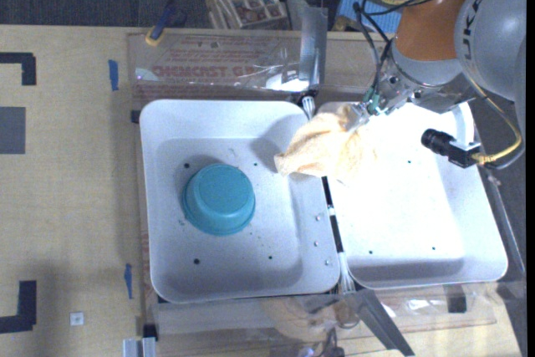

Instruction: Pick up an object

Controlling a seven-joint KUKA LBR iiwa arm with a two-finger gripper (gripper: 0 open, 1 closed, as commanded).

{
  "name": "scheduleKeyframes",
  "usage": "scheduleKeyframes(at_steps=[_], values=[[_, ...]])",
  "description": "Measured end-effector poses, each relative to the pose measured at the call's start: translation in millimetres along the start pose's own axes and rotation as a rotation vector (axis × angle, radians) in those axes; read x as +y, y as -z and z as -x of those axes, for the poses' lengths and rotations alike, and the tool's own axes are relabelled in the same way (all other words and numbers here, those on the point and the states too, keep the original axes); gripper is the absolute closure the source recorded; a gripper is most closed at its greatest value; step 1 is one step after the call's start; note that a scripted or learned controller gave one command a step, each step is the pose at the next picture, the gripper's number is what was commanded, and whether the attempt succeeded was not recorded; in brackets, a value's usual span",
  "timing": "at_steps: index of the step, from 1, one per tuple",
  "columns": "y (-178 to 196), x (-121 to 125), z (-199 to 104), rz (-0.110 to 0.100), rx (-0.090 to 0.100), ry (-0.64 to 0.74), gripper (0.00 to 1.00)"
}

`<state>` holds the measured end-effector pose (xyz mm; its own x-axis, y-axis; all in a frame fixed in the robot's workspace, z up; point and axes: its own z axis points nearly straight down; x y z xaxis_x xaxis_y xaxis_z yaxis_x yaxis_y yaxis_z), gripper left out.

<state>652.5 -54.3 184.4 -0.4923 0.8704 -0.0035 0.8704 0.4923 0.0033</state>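
Note:
A pale yellow cloth (322,150) hangs bunched over the seam between the two bins, and its lower end droops into the left bin (159,180). Its upper right corner is pinched in my gripper (366,109), which is shut on it at the back left corner of the right bin (435,221). The cloth looks lifted, trailing down and left from the fingers. A blue bowl (219,198) sits upside down in the middle of the left bin, apart from the cloth.
A clear plastic cover (217,67) lies behind the left bin, beside a grey metal upright (313,46). A black fitting (447,148) sticks out from the arm over the right bin. Wooden bench (67,180) stretches to the left.

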Motion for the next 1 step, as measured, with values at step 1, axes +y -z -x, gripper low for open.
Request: scheduleKeyframes(at_steps=[1], values=[[0.3,0.2,-0.2,0.000,0.000,0.000,0.00]])
